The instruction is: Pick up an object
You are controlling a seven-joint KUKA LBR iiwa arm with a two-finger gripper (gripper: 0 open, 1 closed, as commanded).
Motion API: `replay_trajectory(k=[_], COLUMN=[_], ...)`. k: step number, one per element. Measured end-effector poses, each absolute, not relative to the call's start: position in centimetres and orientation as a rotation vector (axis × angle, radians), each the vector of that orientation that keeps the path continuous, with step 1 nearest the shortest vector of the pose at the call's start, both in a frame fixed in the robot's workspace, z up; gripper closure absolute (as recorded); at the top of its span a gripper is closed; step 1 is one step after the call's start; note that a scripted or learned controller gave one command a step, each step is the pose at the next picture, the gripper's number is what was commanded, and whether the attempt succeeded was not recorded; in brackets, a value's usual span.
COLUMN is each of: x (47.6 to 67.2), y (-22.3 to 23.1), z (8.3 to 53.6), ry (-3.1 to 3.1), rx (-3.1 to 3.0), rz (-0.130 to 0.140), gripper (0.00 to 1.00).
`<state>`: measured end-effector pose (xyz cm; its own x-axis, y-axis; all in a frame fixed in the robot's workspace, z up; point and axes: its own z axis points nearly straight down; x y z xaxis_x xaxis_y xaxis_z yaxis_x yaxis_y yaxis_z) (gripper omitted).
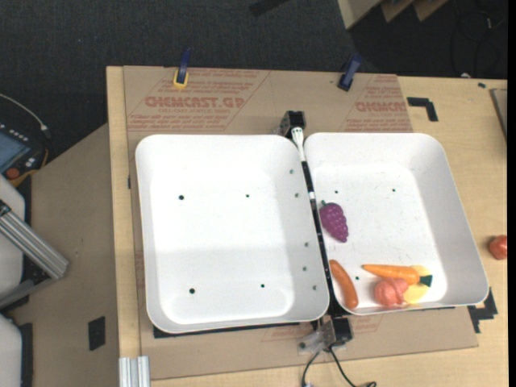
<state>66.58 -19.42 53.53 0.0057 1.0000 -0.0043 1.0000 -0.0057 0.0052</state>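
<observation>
Toy foods cluster in the right bin [435,168]: purple grapes [334,221] by its left wall, orange carrot [392,272], sausage [344,284] and pink-yellow pieces [397,293] along its near edge.

Two white bins [218,160], black-dotted. Purple grapes [334,221], orange carrot [393,272], red-orange sausage [344,284], pink-and-yellow piece [396,293] at 5 o'clock. Tan board [242,95], red lettering. Blue clamp [350,72] at 12.

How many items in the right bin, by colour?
Purple: 1, grape bunch
Orange: 2, carrot and sausage-shaped piece
Pink: 1, round fruit
Yellow: 1, small piece
Total: 5
</observation>
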Motion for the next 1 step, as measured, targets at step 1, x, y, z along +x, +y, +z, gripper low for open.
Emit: replay_trajectory(k=[1], x=[65.49], y=[-22.54], z=[53.59], ry=[2.214], rx=[2.221], rz=[0.001], gripper=[1.00])
